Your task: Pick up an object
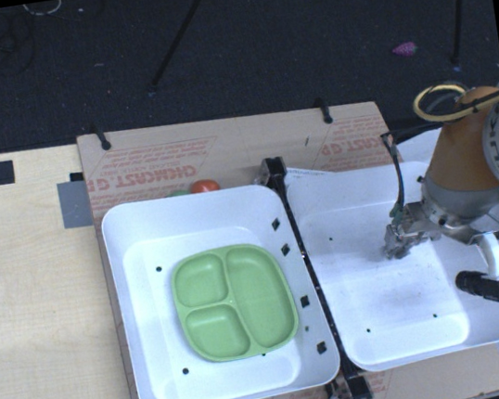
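Observation:
A light green divided plate (235,300) with three compartments lies flat in the middle of the left bin (135,249). My gripper (399,241) hangs low over the right bin (383,332), near its right-centre, far from the plate. Nothing shows under or beside the gripper on the white floor there. The grey arm with its orange band (464,155) comes in from the right edge.
A small red and green object (201,187) sits just behind the back rim of the left bin, on the cardboard sheet (232,150). A black divider (304,279) runs between the two bins. Wooden bench surface (34,322) stretches to the left.

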Robot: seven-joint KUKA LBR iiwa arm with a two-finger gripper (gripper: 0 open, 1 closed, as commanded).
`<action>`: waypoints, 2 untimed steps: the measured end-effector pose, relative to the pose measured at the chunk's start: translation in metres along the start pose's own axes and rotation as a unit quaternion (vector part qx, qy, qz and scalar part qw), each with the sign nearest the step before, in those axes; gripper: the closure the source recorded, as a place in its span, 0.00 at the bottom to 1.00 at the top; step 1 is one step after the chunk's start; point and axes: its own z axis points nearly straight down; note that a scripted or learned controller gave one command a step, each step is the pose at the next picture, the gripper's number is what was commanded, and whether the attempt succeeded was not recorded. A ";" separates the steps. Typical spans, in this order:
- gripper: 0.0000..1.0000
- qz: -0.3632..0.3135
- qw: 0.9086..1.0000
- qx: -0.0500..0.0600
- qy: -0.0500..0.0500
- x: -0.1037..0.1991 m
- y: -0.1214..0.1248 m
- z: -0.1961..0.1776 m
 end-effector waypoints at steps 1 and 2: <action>1.00 0.000 1.000 -0.003 -0.001 -0.004 0.001 -0.043; 1.00 -0.002 1.000 -0.004 -0.001 -0.006 0.001 -0.106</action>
